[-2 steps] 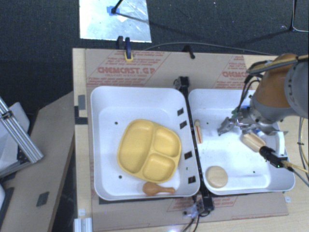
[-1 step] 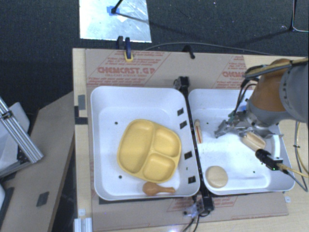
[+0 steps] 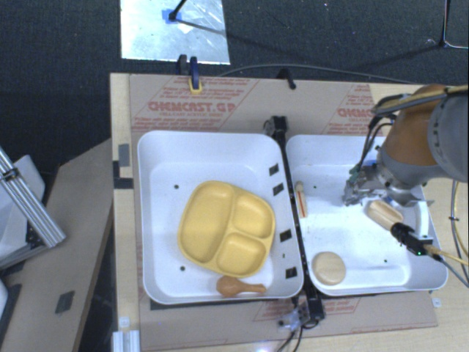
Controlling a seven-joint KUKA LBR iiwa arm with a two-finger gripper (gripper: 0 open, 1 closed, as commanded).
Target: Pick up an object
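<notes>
Two white bins, pincer low in the right one

Nearest the camera, a tan drumstick-shaped toy [image 3: 239,286] lies at the front edge of the left shallow white bin [image 3: 157,196], just before a yellow divided plastic plate [image 3: 227,229]. In the right shallow white bin [image 3: 366,277], a round beige disc [image 3: 329,267] sits at the front left. Farther back, a beige bread-roll-shaped piece [image 3: 383,213] lies just beside the pincer [image 3: 355,193], whose opening I cannot tell. A thin tan stick [image 3: 300,199] rests along that bin's left wall. Behind, the surface carries printed cardboard [image 3: 220,101].
</notes>
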